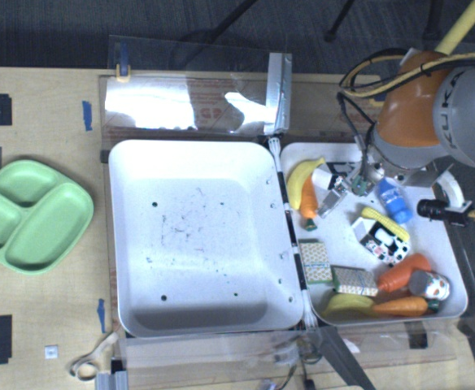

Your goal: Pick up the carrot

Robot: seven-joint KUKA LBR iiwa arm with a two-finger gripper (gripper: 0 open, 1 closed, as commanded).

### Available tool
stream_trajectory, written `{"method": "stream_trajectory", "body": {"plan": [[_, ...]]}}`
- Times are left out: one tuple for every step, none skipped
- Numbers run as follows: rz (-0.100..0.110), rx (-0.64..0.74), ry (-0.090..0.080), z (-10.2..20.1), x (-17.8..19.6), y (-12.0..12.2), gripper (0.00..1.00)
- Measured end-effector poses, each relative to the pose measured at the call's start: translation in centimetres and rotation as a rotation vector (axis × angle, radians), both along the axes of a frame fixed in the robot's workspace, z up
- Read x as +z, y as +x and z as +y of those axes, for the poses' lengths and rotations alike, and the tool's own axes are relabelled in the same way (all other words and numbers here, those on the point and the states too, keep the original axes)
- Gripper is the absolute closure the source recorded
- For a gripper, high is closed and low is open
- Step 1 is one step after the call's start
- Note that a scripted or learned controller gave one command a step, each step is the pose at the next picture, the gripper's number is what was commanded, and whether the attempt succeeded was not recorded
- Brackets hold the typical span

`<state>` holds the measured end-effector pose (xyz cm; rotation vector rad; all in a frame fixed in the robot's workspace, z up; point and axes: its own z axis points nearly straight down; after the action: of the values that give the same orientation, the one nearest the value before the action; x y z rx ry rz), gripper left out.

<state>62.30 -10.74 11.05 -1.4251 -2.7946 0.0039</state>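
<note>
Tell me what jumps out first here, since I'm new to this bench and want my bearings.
The orange-banded arm reaches in from the right, its hand low over the right bin beside a banana and a small carrot. That bin is crowded with toys, with a larger carrot along its near edge. A green divided plate sits far left.
</note>
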Motion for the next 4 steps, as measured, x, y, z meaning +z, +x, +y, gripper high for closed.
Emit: {"method": "stream_trajectory", "body": {"plan": [[-0.001, -0.154, -0.001, 3.4, 8.8, 0.2, 0.0], [-0.002, -0.135, -0.001, 5.9, 7.0, 1.7, 0.0], [-0.025, 0.041, -0.003, 1.1, 0.9, 2.8, 0.0], [-0.058, -0.038, -0.003, 0.8, -0.3, 2.4, 0.0]]}}
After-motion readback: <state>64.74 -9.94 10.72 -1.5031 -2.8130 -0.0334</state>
